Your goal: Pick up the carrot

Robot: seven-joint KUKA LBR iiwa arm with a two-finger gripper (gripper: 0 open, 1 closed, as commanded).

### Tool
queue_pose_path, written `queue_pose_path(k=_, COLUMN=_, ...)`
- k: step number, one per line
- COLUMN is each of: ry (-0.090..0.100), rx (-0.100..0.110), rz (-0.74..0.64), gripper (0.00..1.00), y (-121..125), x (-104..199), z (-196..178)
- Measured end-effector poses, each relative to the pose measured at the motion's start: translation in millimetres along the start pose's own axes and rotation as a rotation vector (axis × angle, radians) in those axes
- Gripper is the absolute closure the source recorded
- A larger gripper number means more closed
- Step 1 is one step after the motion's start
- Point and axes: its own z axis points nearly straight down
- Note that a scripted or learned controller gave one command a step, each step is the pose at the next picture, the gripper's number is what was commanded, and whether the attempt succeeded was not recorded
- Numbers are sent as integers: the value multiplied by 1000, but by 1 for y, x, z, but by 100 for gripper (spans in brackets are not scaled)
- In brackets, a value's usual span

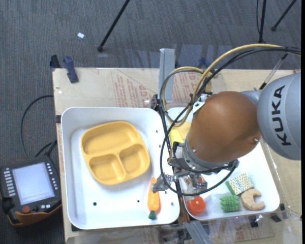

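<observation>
The carrot [153, 201] is small and orange with a green tip. It lies on the floor of the left bin [73, 187], close to that bin's front right corner. My gripper [187, 181] hangs under the big orange-brown wrist over the divide between the two bins, just right of the carrot and a little above it. The wrist hides most of the gripper. Nothing shows held in it.
A yellow divided plate [115, 152] fills the middle of the left bin. The right bin [272, 179] holds a red tomato [196, 205], a green toy [227, 203], a tan crescent biscuit [253, 200], a patterned block [240, 183] and a yellow item [178, 133] half under the arm.
</observation>
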Motion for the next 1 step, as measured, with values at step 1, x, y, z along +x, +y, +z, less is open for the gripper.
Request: queue_pose_path(k=1, ry=-3, rx=0, rz=-4, gripper=100, y=1, x=-4, z=-9)
